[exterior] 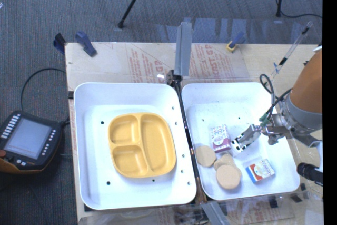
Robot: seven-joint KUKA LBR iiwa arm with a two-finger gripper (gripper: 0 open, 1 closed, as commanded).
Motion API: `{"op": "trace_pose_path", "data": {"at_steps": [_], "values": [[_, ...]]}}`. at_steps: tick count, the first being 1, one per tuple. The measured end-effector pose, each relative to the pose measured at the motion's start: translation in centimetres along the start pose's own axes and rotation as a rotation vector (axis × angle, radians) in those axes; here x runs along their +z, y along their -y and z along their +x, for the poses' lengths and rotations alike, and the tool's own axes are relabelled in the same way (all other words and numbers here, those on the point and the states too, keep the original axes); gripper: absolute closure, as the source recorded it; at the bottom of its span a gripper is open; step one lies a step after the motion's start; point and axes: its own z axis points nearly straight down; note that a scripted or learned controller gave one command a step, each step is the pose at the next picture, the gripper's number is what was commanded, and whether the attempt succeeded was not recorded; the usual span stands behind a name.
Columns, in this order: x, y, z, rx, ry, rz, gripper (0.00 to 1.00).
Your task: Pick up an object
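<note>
My gripper (241, 143) hangs low over the right bin (237, 97), reaching in from the right edge. It sits just right of a small pink and white packet (219, 137). Below it lie three tan round discs (205, 156), one of them larger (228, 177). A red and white box (260, 170) lies at the bin's lower right. Nothing shows between the fingers.
The left bin (89, 113) holds a yellow three-compartment plate (141, 144). A grey upright post (182, 52) stands behind the seam between the bins. A handheld control pendant (26, 139) lies on the floor at the left. Clamps sit on the bench's back edge.
</note>
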Motion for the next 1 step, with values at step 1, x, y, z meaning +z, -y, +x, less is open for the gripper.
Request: {"op": "trace_pose_path", "data": {"at_steps": [1], "values": [[10.19,-5.99,2.53,-0.043,0.003,-0.012,0.00]]}}
